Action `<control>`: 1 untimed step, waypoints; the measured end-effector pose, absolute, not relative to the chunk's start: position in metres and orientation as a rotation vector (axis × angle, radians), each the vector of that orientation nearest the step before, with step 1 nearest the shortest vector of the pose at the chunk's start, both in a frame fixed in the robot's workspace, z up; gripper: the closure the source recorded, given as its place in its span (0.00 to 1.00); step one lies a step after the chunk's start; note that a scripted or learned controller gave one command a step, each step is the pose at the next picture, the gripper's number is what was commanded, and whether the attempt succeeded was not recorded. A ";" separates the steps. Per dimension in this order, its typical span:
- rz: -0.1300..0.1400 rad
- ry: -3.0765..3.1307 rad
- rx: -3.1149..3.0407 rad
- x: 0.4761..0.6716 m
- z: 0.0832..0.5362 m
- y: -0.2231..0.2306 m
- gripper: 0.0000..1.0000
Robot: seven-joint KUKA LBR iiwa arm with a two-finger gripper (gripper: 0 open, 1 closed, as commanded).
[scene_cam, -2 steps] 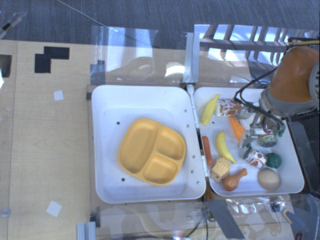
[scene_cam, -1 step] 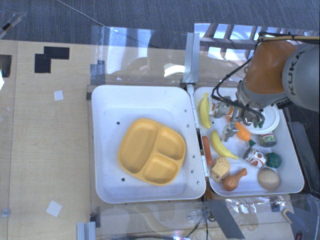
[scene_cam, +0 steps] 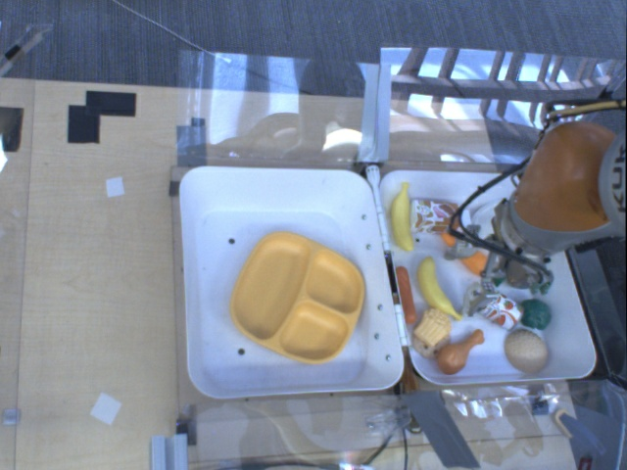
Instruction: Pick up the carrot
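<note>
Carrot (scene_cam: 473,259) in right bin (scene_cam: 584,360), upper middle, partly hidden under the arm, hemmed by bananas and packets. Tool (scene_cam: 502,280) just beside it; grip state cannot be told. Left bin (scene_cam: 201,262) holds yellow tray (scene_cam: 298,295).

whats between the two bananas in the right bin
In the camera view, only bare white bin floor lies between the upper banana and the lower banana; the snack packet sits just right of the gap.
</note>
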State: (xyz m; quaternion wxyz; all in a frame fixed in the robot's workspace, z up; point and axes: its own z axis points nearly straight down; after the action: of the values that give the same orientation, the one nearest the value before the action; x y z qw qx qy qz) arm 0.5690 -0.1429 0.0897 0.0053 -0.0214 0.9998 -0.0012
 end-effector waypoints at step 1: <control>-0.006 3.117 -0.076 0.574 0.104 -0.141 1.00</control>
State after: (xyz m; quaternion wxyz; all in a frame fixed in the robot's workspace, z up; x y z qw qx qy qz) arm 0.5736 -0.1410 0.1039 0.0117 -0.0244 0.9996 -0.0020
